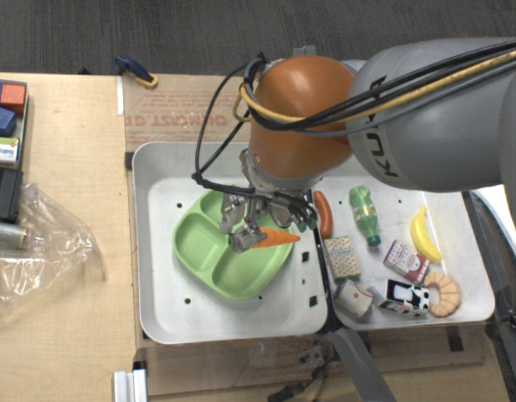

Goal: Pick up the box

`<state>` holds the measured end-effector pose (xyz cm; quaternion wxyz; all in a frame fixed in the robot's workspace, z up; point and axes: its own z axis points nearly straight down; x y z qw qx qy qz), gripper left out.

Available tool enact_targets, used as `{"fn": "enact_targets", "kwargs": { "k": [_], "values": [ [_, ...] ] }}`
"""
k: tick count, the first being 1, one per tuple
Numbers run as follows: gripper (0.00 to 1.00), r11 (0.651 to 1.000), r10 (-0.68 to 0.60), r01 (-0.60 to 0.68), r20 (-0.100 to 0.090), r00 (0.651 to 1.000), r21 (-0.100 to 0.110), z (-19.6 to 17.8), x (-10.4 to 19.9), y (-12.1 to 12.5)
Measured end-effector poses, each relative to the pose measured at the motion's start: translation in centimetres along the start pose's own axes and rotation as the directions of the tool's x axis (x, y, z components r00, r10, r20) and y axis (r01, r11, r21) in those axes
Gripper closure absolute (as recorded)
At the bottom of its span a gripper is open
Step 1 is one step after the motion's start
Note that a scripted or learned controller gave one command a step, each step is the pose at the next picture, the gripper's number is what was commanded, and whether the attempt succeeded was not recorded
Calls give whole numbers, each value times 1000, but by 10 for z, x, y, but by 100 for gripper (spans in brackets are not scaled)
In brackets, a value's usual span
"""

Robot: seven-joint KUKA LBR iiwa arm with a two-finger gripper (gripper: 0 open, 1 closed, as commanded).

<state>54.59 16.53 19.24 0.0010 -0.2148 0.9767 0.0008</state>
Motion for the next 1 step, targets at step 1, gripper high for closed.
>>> {"fn": "enact_targets", "kwargs": {
  "k": [1],
  "values": [
    [100, 882, -471, 471, 2, 882, 0, -85, 28, -10]
  ]
}}
